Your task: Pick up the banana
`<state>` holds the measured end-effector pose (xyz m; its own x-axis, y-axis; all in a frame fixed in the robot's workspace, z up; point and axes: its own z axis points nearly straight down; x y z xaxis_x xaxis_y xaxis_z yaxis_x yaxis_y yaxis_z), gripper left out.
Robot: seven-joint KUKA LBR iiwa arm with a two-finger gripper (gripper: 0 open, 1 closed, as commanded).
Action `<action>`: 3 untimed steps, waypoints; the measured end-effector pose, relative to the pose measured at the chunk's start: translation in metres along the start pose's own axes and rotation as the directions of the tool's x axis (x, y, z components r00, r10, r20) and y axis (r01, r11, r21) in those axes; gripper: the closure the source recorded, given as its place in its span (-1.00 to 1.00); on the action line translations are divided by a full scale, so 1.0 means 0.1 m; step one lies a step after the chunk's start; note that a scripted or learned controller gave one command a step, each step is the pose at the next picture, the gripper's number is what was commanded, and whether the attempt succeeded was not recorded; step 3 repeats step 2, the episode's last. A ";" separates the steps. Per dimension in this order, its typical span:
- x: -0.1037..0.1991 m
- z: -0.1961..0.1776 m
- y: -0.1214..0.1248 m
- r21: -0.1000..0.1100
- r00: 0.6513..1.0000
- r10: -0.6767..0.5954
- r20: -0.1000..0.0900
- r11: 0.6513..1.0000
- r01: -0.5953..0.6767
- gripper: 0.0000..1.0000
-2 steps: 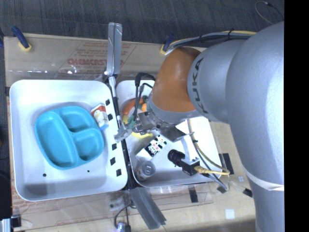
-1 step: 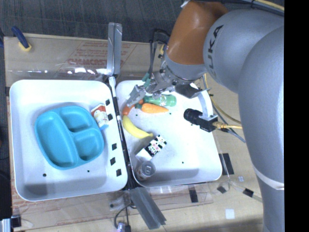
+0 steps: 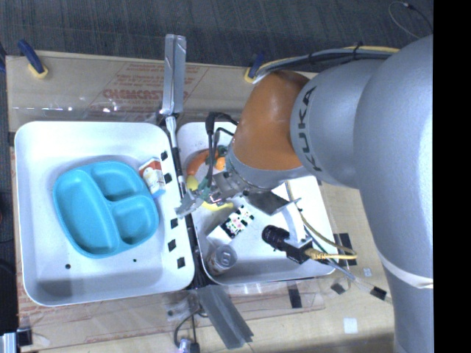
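While the arm (image 3: 346,123) hangs low over the right bin (image 3: 257,267), the gripper (image 3: 210,193) sits right on the banana (image 3: 213,206) by the divider; can't tell if it's gripping. Blue tray (image 3: 107,206) sits in the left bin (image 3: 44,271).

- Bright, even light from overhead; colours read clearly across both bins.
- The left bin (image 3: 29,219) shows soft grey shading along its inner walls and a faint shadow around the blue tray (image 3: 103,208).
- The arm (image 3: 368,123) casts a darker shadow over the right bin (image 3: 254,271), so the small things under it are hard to tell apart.
- Pale glare lies on the clear sheet over the worktop (image 3: 110,87) at the top.
- The grey arm has a smooth sheen.
- The picture is slightly soft and grainy; fine detail is smeared.
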<state>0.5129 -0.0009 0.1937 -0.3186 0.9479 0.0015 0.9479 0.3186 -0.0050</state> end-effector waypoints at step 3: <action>-0.21 0.02 0.04 -0.002 0.984 -0.179 0.001 0.984 0.179 -1.00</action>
